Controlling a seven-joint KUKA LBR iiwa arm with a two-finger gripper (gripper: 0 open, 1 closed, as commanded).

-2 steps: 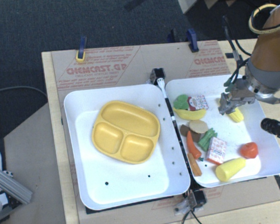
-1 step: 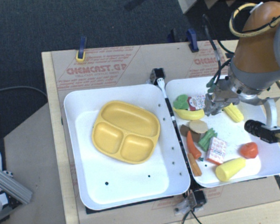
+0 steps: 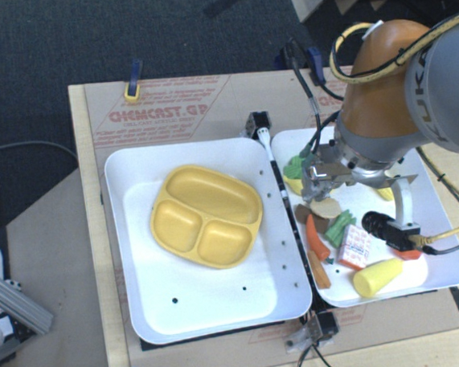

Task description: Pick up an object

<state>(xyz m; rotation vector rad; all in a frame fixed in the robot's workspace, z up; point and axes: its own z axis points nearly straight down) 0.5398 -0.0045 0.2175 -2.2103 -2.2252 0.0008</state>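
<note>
My gripper [image 3: 320,181] hangs low over the left part of the right bin [image 3: 437,199], under the big grey and orange wrist. Right beside it on the left lie a green item [image 3: 296,166] and a small yellow piece [image 3: 294,185]. Just below it rests a tan round piece [image 3: 326,207]. Further toward the front are an orange carrot [image 3: 316,240], a green piece [image 3: 339,225], a red and white packet [image 3: 355,248] and a yellow cylinder [image 3: 377,277]. I see nothing held between the fingers.
The left bin [image 3: 143,292] holds a yellow divided plate [image 3: 207,215]. A ridge between the bins runs just left of the gripper. A small yellow bit [image 3: 386,194] and a red piece [image 3: 412,255] lie on the right side of the right bin.
</note>
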